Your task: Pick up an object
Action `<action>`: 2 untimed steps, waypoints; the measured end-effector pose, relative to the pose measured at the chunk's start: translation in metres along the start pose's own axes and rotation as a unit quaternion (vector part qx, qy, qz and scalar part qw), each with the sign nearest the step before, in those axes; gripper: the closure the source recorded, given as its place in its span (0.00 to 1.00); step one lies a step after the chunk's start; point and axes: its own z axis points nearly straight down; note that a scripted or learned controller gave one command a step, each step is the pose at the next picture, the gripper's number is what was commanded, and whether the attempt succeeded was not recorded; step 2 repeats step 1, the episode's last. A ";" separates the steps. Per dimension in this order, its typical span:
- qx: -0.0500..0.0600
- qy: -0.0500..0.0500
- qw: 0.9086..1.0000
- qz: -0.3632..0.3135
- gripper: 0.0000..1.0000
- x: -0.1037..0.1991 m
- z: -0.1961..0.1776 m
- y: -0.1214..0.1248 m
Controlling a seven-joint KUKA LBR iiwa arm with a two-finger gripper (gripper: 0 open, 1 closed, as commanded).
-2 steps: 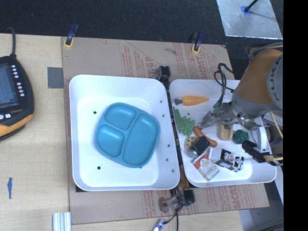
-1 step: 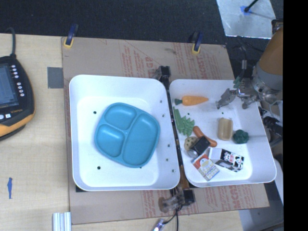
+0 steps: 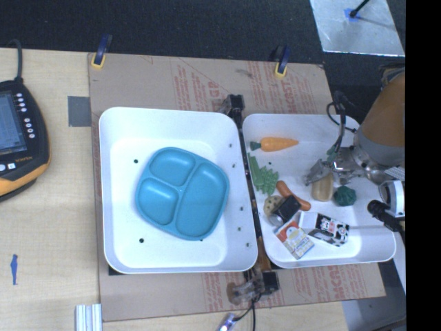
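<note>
Several items crowd the gripper [image 3: 322,174]: small tan block [image 3: 322,189], dark green lump [image 3: 344,196]. Jaw state: cannot tell. Risk: glancing off, grabbing nothing.

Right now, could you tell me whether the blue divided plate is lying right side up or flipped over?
Right side up: the blue divided plate in the left bin shows its three hollow compartments facing upward.
</note>
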 end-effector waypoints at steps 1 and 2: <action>0.000 -0.001 1.000 -0.001 1.00 -0.001 -0.011 0.000; 0.000 -0.001 1.000 -0.001 1.00 -0.001 -0.011 0.000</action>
